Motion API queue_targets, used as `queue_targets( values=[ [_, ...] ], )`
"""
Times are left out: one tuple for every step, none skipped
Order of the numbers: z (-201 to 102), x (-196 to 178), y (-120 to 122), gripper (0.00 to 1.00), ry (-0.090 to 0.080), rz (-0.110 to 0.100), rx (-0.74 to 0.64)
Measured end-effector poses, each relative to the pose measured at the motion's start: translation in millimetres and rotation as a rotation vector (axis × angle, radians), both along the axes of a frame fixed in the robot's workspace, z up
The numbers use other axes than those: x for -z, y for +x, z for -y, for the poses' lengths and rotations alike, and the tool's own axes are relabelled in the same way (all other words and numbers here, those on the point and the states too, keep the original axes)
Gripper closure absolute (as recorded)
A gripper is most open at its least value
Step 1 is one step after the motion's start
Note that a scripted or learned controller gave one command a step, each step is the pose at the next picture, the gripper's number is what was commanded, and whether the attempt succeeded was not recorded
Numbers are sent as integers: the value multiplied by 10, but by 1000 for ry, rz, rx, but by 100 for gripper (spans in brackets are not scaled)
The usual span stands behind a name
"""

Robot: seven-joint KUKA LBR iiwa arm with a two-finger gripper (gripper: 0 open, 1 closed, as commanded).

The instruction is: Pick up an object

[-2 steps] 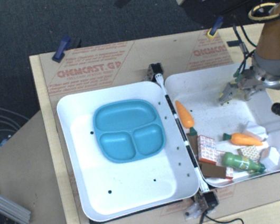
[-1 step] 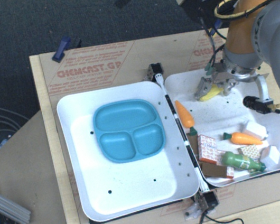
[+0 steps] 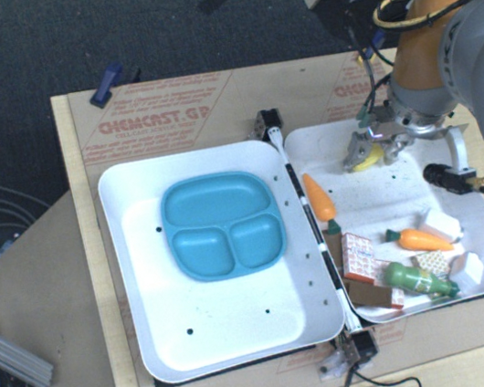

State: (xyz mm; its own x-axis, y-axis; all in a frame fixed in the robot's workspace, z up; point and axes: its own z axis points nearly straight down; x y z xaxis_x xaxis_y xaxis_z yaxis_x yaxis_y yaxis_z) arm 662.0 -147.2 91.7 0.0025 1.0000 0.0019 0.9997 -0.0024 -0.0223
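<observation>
- A small yellow curved object [image 3: 364,158], banana-like, lies in the upper right of the frame, at the far end of the right shallow white bin [image 3: 355,200].
- The pincer [image 3: 380,143] sits directly over it, touching or nearly so.
- The fingers blur into the grey wrist; spread or pressed together, I cannot tell.
- Its right end is covered.

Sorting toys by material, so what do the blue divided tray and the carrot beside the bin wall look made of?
Blue tray: likely molded plastic, matte, with smooth rounded compartment walls and uniform colour. Carrot: probably toy plastic, smooth and evenly orange; foam or rubber can't be ruled out.
</observation>
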Motion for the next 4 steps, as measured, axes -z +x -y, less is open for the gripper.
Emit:
queue_targets(
  values=[
    [-1059,-942,-253,100,0,23,-5],
    [-1048,-931,-260,0,-1,21,-3],
    [-436,74,-200,0,-2,20,-1],
    [-444,-35,-190,100,-2,22,-2]
  ],
)
